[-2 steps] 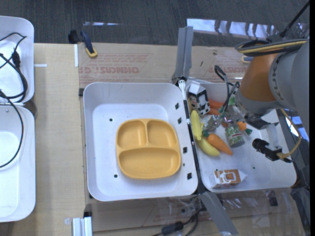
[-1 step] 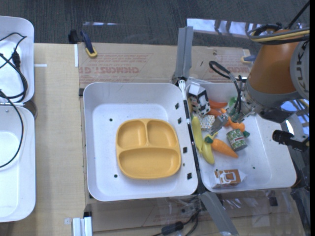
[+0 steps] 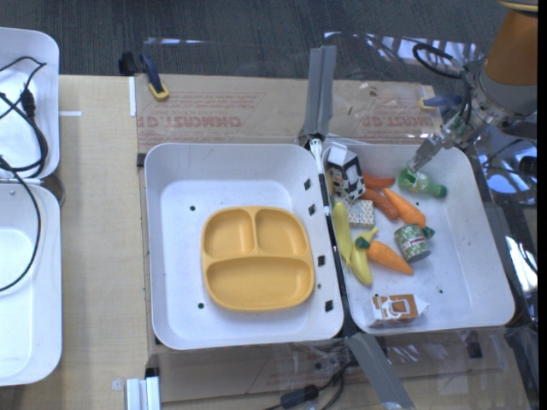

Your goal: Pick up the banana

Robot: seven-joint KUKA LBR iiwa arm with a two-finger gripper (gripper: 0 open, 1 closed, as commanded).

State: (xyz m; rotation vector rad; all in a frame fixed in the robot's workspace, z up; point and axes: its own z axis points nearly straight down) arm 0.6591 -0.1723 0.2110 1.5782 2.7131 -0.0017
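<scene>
While the yellow curved banana (image 3: 349,244) lies along the right white bin's (image 3: 479,301) left wall, the gripper (image 3: 425,159), apparently closed, touches a green bottle (image 3: 421,182).

A: What surrounds the work area?
B: Dark grey carpet (image 3: 256,7) runs along the top; a pale wooden bench (image 3: 94,254) carries a flattened brown cardboard sheet (image 3: 231,114) with red lettering.
A: And at left?
B: A white fixture (image 3: 26,229) crossed by black cables (image 3: 21,126), possibly a sink. Lighting is even.
</scene>
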